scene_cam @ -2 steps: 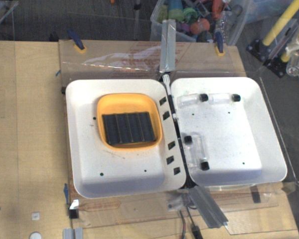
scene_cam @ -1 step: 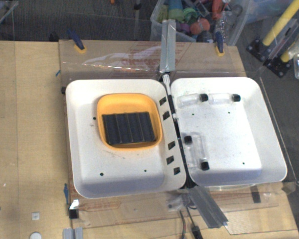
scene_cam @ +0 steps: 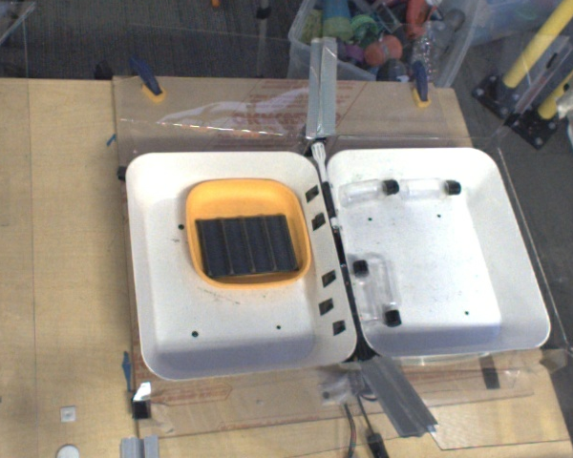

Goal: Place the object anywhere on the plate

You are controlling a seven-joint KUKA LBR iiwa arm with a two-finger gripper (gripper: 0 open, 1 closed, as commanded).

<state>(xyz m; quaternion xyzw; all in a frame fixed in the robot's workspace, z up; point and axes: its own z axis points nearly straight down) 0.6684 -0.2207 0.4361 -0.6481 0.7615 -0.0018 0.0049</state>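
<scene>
Arm pose, wrist angle, pincer state: can't tell any of them from this frame.

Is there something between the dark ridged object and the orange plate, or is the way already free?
Nothing visible stands between them. The dark ridged object already lies flat on the orange plate, inside its rim, in the left bin.

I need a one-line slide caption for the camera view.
Dark ridged block lying on the orange plate in the left white bin.
</scene>
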